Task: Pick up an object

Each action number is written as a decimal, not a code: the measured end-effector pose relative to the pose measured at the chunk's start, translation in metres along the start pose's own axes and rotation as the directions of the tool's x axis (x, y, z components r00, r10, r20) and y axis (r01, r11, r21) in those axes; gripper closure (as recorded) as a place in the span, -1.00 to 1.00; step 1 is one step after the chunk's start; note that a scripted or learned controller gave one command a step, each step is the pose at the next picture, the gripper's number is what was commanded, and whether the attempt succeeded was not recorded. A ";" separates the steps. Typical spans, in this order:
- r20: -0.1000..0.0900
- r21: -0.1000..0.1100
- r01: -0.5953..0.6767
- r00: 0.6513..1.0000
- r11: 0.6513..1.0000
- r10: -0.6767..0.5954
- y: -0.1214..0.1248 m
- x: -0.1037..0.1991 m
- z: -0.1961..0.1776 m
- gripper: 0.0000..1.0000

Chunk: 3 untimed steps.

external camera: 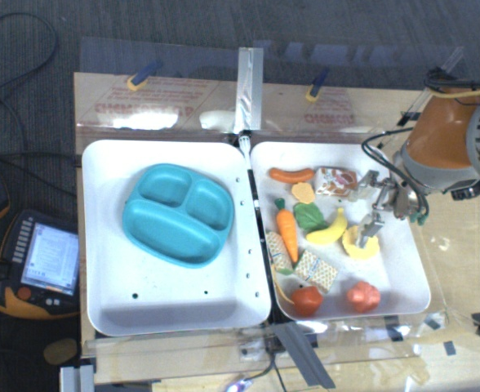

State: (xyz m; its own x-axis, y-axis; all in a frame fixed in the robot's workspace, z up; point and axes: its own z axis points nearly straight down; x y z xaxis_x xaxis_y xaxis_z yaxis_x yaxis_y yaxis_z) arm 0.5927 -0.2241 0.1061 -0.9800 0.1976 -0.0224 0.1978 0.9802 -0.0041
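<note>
**Gripper low over the right bin, nothing in hand yet**

Dark carpet surrounds the bench, cables trailing off to one side, and two white bins sit side by side on it. The left bin (101, 300) carries a blue divided plate (179, 212). The right bin (411, 288) is the busy one, full of toy food.

The gripper (374, 223) hangs at that bin's far-right side, fingers pointing down, and right under the tips lies a yellow wedge-shaped piece (361, 246). Just to the plate side of the jaws is a yellow banana (328, 232), then a green pepper (308, 216) and a carrot (287, 229). A red tomato (362, 296) lies nearer the camera.

How wide the jaws stand I cannot tell; nothing shows between them. I'd judge this the approach step. Next calls for a short descent, straddling the wedge, then closing before lifting.
</note>
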 end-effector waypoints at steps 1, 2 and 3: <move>0.011 -0.003 -0.316 0.949 0.949 0.316 -0.014 0.064 0.004 -1.00; -0.019 0.009 -0.480 0.877 0.877 0.480 -0.022 0.103 -0.116 -1.00; -0.019 0.011 -0.551 0.834 0.834 0.551 -0.020 0.106 0.006 -1.00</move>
State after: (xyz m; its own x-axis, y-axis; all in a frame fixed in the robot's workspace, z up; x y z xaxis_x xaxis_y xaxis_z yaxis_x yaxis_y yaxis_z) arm 0.4844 -0.2230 0.0980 -0.7088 0.7054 -0.0017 0.7054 0.7088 -0.0022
